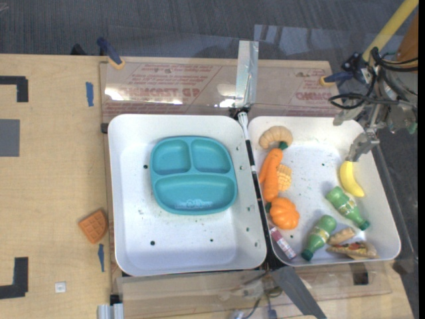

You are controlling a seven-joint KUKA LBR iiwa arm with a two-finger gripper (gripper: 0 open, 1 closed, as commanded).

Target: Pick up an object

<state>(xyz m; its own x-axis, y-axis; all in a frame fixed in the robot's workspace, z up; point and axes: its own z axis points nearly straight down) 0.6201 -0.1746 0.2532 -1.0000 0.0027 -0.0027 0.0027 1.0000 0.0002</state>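
The right bin (312, 155) holds toy food. A yellow banana (350, 178) lies near its right wall, with a green bottle (345, 206) just below it. A second green bottle (319, 236) and a pizza slice (350, 244) sit at the front. An orange carrot (269, 173), a piece of corn (285, 175), an orange pumpkin (284, 212) and a tan bread roll (275, 137) line the left side. My gripper (362, 145) hangs over the bin's upper right corner, just above and right of the banana, with nothing seen in it.
A teal divided plate (192, 175) lies in the left bin (133, 238). A small waffle piece (93, 226) rests on the bench left of the bins. A small pink-and-white item (284, 244) lies by the right bin's front left corner. Cables hang around the wrist at the upper right.
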